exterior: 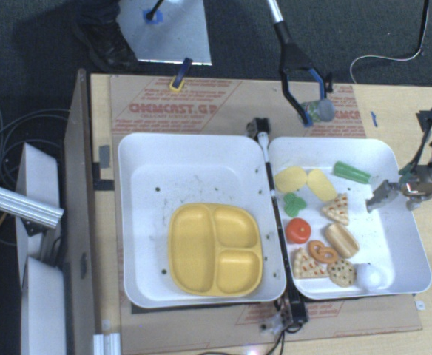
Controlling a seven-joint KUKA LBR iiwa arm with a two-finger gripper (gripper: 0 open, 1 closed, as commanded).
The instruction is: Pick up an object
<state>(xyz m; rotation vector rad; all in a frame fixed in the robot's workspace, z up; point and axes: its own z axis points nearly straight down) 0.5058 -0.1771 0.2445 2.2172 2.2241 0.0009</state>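
The right bin (401, 161) holds several toy foods. Among them are a green cucumber (351, 172), two yellow pieces (291, 178) (322, 185), a green broccoli (294, 203), a red tomato (298, 230), a pizza slice (337, 209), a hot dog (342, 239), a pretzel (322, 252), a cookie (342, 273) and a white egg (370, 276). My gripper (382, 196) reaches in over the bin's right side, just right of the pizza slice and below the cucumber. Nothing shows in its grasp.
The left bin (149, 161) carries a yellow divided plate (216, 248). A black grabber tool with a blue tip (308, 87) lies on the cardboard behind the bins. The grey arm (430, 176) crosses the right bin's right rim.
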